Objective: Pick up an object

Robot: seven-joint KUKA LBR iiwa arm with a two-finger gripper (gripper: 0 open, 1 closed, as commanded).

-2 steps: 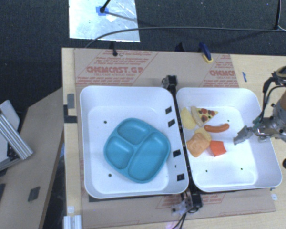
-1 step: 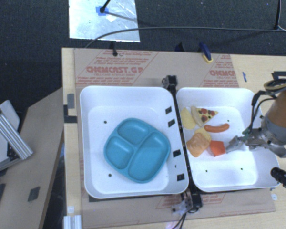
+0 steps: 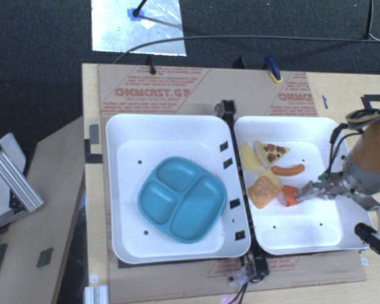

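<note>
On my screen, far to the left of the jaws, I see the left shallow white plastic bin (image 3: 123, 189), and lying in it a teal plastic plate with three compartments (image 3: 182, 198), turned at an angle and sitting a little toward the bin's right half. A row of black clips (image 3: 230, 183) runs along the seam between the two bins. Moving across that seam I come to the right shallow white plastic bin (image 3: 307, 236), where the toy food is gathered in the upper left part. Farthest from the jaws is a pale yellow rounded piece (image 3: 249, 159), with a triangular toy pizza slice (image 3: 272, 151) just beside it, up and to the left of the jaws. Below the slice lies a reddish-orange toy sausage (image 3: 287, 169), just above the jaws. A tan, lumpy toy like a breaded nugget (image 3: 264, 191) sits to the left of the jaws. Right at the fingertips is a small red-orange wedge-shaped toy (image 3: 291, 196); the two-finger metal gripper (image 3: 304, 192) touches or nearly touches its right side, but I cannot tell whether the piece is between the jaws or how wide they stand. The grey arm with its orange band (image 3: 371, 157) comes in from the right.
</note>
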